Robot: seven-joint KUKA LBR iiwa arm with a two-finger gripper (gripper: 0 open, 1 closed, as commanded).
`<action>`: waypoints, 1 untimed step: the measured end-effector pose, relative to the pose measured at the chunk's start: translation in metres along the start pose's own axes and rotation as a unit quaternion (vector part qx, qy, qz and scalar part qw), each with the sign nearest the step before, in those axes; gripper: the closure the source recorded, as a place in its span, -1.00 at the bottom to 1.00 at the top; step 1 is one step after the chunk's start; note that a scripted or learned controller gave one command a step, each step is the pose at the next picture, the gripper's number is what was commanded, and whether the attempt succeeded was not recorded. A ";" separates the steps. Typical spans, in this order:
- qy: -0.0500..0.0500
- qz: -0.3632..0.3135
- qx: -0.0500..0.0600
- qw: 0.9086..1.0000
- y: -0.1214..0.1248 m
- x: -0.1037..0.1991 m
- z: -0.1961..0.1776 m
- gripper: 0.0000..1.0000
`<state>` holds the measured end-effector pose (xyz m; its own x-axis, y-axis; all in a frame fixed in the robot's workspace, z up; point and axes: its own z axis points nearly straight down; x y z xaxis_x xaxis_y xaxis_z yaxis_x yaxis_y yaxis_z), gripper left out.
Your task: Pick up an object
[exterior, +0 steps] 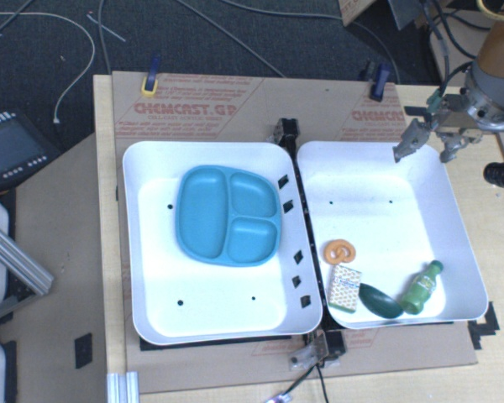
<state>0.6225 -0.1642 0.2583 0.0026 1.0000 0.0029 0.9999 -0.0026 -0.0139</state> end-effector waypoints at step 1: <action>-0.001 -0.001 -0.007 1.000 0.002 0.000 -0.008 -1.00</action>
<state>0.6247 -0.1638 0.2664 -0.0003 1.0000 0.0002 1.0000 0.0003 -0.0004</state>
